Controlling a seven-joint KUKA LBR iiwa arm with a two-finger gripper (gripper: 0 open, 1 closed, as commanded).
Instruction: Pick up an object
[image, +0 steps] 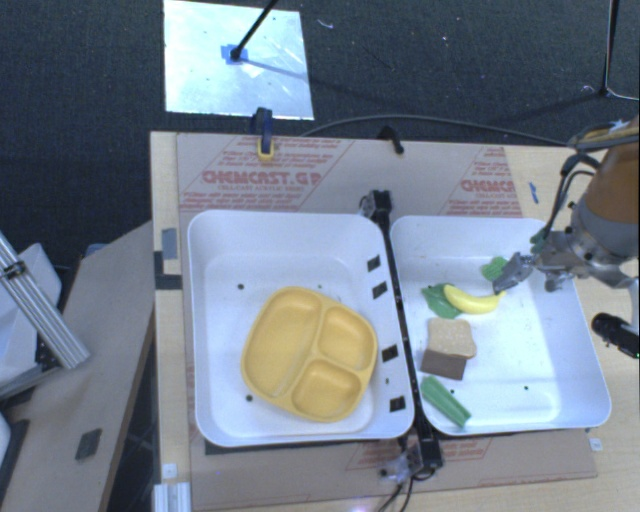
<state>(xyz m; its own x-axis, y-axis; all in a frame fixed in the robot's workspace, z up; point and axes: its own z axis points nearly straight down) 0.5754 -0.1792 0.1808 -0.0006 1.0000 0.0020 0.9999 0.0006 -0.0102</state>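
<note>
1. The left bin (215, 300) holds a yellow divided tray (310, 352), lying flat near the bin's middle; it appears to serve as a drop-off place rather than a target, being well apart from the arm.
2. The right bin (570, 370) carries the pickable things, clustered toward its left half: a green leafy piece (436, 300), a yellow banana (472, 300) touching it, a slice of bread (451, 337) resting on a brown block (443, 364), and a green pod (445, 401) near the front wall.
3. Another small green piece (494, 268) lies just beside the gripper's tip.
4. The gripper (514, 272) reaches in from the right, angled down over the bin's rear part. Whether its jaws are open or closed cannot be told; nothing is seen held.
5. The banana, the likeliest target, lies just left of and below the tip, near but apparently not touching. A short move down and leftward seems needed.
</note>
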